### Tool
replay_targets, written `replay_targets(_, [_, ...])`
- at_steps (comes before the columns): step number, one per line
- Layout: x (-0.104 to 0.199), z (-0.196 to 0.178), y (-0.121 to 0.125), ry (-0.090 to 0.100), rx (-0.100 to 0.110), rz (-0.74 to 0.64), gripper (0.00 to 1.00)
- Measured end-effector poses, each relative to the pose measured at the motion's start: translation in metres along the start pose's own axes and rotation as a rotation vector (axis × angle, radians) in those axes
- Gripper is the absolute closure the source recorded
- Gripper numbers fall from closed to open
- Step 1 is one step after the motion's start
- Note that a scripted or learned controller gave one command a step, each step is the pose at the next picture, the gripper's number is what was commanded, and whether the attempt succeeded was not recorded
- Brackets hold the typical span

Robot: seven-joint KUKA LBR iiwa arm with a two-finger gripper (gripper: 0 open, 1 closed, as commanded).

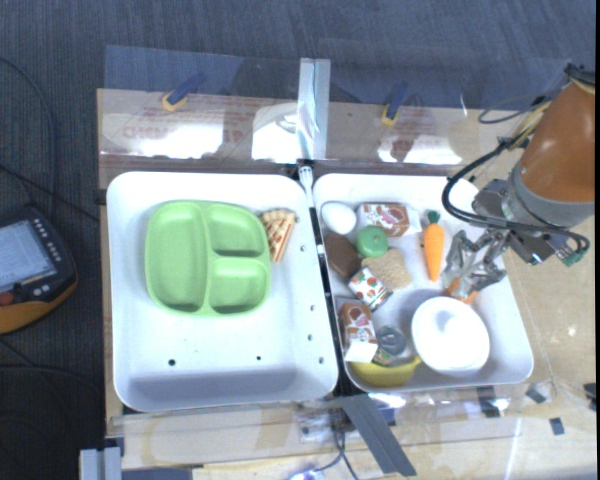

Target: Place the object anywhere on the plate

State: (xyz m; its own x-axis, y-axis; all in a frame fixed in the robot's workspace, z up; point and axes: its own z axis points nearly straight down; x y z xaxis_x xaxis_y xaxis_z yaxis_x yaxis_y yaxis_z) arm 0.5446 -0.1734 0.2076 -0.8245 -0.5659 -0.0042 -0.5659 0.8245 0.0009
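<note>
Nearest the bench's front edge, the right bin (520,363) holds a white bowl (450,336) with a yellow, banana-like piece (385,373) to its left, and a run of small printed food packets (368,286) climbs away from them up the bin's left side. Just past the bowl, near the bin's right wall, the gripper (470,268) hangs low over the toys; its dark fingers blur into the clutter there, so I cannot tell whether they are parted or closed, and I see nothing clearly caught between them. Touching or just beside it on the left lies the carrot (433,250), which I take to be the object meant, though the task does not name it. It looks like a light, stiff plastic toy, smooth and liable to slip, not fragile. Its long axis runs near to far, green top at the far end and orange tip pointing toward the bowl. The best hold, I would judge, is across the thick orange body just near of the green top, squeezing left to right. Farther back sit a white egg (337,217) and a green-capped piece (371,242). In the left bin (220,368), the green sectioned plate (207,257) lies toward the far side, a pizza slice (278,232) touching its right rim.
</note>
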Motion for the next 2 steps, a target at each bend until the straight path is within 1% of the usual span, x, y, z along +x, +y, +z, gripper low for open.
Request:
replay_targets(1, [-0.039,-0.003,0.038,0.001,0.0,-0.272,1.0])
replay_targets(2, [-0.105,-0.038,0.075,-0.002,0.001,-0.477,1.0])
